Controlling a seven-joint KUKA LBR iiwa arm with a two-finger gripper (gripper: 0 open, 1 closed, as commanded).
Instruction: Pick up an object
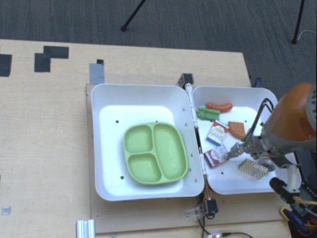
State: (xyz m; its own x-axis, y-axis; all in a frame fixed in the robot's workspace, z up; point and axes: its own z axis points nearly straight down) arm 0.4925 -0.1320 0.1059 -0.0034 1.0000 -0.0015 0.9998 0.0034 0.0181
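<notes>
The right bin [229,180] holds several small things. A dark red packet [213,158] lies near its left wall. My gripper [229,152] reaches in low from the right, its tip at the packet's right edge. Just above them lies a white, blue and red carton [217,133], with an orange wedge [237,129] to its right. An orange-red sausage [219,106] and a green pod [208,114] lie at the bin's far side. A gold patterned packet [253,168] lies under the wrist, partly covered by it.
The left bin [111,118] holds a green divided plate [154,152]. The ridge between the bins [194,128] runs just left of the dark red packet. The arm's orange band [297,118] hangs over the right bin's right side.
</notes>
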